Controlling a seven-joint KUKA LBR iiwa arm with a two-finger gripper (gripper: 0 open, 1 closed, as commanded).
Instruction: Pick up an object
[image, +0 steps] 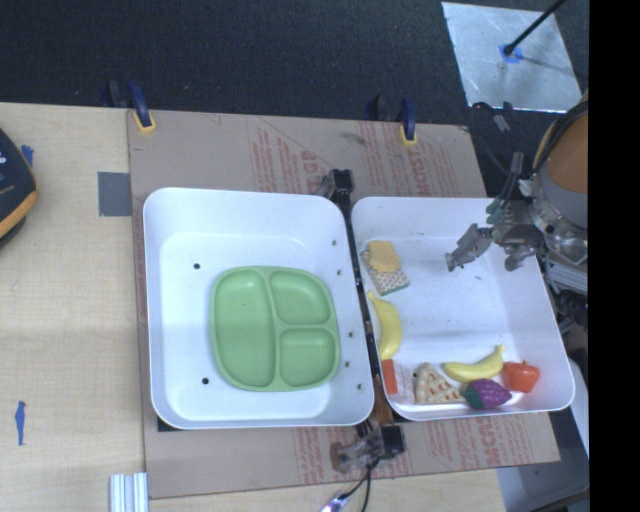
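The claw (487, 248) hangs spread and empty over the right bin (520, 310), toys (480, 380) lying well below-left

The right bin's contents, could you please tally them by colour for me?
Right bin:
Yellow: 2, a banana and a second banana
Tan: 2, a waffle-like piece and a pizza-like slice
Orange-red: 2, a round piece and a small piece
Purple: 1, a grape-like bunch
Total: 7
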